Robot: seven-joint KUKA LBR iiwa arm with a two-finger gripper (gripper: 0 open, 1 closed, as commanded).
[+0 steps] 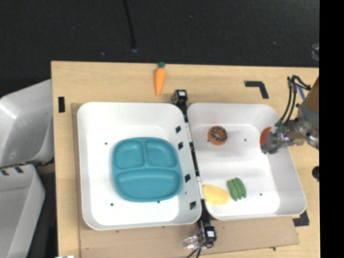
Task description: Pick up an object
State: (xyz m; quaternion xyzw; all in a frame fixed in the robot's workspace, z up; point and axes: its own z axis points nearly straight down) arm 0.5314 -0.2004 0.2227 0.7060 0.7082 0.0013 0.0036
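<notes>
- I see the claw at the right wall of the right-hand shallow white bin, low over a small red rounded object that lies against that wall.
- I cannot tell how wide the claw stands or whether it has hold of anything; the wrist hides it.
- The red object is half covered. I judge it a light, rigid plastic toy with a smooth skin that may slip; I would take it across its widest part.
- Other candidates in the same bin: a round brown doughnut-like toy near the middle, and a yellow rounded toy touching a green ribbed toy at the near wall. All look light and stiff.
- The left-hand white bin carries a teal plastic divided plate.
- A small orange carrot toy lies on the wooden desk, outside both bins.
- I can read no brand, label or writing.
</notes>
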